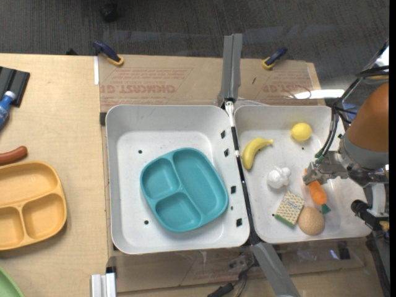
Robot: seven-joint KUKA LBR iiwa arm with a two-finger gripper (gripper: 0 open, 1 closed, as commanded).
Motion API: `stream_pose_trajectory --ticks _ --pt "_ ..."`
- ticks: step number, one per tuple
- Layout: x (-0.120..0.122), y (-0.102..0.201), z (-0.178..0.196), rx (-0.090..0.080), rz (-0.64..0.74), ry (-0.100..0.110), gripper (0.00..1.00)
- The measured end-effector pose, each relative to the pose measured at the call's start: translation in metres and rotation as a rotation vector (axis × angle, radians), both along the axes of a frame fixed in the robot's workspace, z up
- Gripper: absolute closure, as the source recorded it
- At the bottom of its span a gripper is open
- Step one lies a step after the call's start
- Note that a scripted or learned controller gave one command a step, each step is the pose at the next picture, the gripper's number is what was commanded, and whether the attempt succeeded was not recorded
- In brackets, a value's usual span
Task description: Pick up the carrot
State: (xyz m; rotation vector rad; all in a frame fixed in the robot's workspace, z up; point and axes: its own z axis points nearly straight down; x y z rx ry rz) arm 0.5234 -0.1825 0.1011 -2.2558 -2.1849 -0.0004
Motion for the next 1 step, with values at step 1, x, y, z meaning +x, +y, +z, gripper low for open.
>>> stream_pose_trajectory --ticks 1 --pt "0.0039 0.055 0.1124 -0.002 0.062 0.0 1.0"
